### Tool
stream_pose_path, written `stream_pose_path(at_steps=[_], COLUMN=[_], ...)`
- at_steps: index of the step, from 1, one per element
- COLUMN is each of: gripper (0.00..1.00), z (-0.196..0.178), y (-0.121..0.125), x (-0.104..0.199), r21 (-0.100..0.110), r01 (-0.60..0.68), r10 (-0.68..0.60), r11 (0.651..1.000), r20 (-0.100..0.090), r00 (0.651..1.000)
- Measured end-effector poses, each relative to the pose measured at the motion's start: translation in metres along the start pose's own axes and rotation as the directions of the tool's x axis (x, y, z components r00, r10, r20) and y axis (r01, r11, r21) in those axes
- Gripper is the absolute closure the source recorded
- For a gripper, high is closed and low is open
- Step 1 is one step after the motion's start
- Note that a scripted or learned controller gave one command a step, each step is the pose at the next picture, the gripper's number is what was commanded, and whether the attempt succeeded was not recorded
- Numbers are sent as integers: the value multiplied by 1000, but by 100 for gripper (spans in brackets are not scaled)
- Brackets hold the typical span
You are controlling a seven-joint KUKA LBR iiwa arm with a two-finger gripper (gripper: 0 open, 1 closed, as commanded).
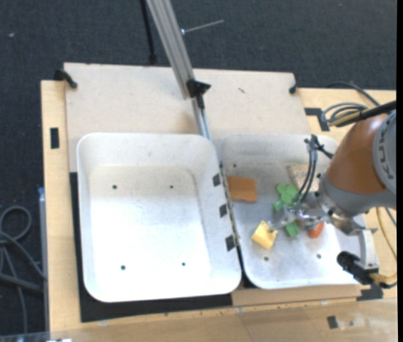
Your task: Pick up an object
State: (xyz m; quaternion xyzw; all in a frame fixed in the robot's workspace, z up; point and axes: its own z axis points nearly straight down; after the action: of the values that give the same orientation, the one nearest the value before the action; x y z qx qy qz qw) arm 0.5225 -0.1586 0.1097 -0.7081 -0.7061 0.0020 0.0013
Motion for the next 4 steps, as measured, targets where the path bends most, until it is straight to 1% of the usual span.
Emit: stream_pose_path(at_steps=[1, 2, 3, 4], gripper=[0, 100, 100, 100], z=[6, -5, -64, -117], y=[3, 4, 9, 4], x=[-2, -3, -13, -23], r21=[-13, -18, -13, -13], r01=[-3, -8, 2, 3], r10=[3, 8, -2, -3], r11=[1000, 1000, 1000, 1000], r20=[4, 3, 2, 2], r00=[1000, 1000, 1000, 1000])
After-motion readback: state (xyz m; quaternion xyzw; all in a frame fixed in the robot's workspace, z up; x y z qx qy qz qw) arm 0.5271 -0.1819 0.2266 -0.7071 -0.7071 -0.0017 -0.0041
